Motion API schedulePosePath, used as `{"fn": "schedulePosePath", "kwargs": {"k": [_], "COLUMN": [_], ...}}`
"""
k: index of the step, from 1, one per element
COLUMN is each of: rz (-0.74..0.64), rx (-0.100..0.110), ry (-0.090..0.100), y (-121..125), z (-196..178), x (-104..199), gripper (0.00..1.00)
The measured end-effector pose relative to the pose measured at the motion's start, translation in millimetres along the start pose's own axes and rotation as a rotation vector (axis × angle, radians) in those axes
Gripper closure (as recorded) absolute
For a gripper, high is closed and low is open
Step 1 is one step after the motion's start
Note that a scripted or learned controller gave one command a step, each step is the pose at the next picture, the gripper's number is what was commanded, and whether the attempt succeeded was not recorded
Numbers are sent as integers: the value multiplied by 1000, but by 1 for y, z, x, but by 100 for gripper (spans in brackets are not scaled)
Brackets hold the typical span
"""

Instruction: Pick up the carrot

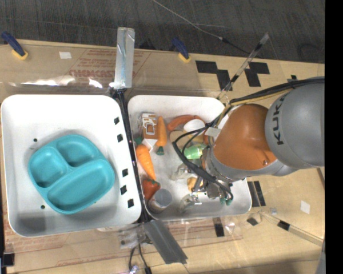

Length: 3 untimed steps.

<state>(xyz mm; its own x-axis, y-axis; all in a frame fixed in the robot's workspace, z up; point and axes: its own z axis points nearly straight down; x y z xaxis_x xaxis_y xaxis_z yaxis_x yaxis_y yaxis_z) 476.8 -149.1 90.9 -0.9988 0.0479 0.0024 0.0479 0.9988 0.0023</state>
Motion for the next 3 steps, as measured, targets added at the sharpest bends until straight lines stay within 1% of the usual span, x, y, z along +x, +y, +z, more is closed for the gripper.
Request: {"fn": "schedulePosePath", "kwargs": {"k": [1,2,3], "rz": [2,-6,-132], "rx": [2,2,6], "ry": [-3,-4,-14], "y": [17,18,26], "z": [-1,-11,-192], "x": [-12,-13,-29], "gripper": [0,100,100]}}
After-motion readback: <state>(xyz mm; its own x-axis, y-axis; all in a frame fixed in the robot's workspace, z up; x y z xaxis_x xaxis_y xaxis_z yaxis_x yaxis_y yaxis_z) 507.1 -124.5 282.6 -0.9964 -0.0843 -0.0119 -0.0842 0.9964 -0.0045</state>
